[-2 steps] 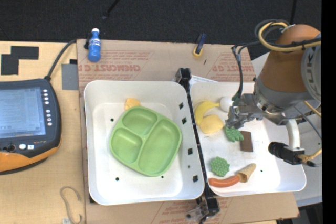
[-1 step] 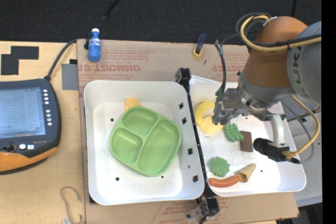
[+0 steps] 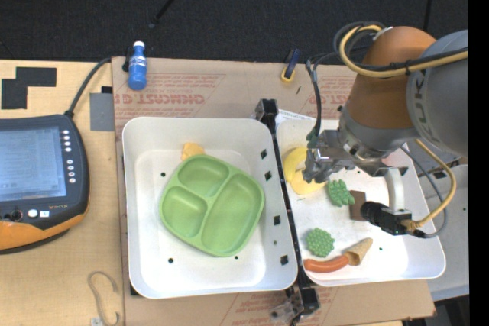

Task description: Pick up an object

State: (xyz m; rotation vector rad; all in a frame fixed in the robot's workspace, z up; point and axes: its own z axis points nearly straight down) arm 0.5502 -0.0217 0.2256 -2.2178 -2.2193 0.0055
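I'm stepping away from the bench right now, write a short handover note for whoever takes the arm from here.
Gripper: low in the right bin, over the yellow object by the divider; finger state can't be read from this view.
Right bin also holds two green broccoli-like pieces, a red sausage, a cone and a brown block.
Left bin: green divided plate, with a small yellow item at its far edge.
Done: arm positioned at the yellow object.
Left: confirm a grasp and lift; nothing is visibly held.

Yellow toy (image 3: 296, 164) in right bin (image 3: 428, 265)
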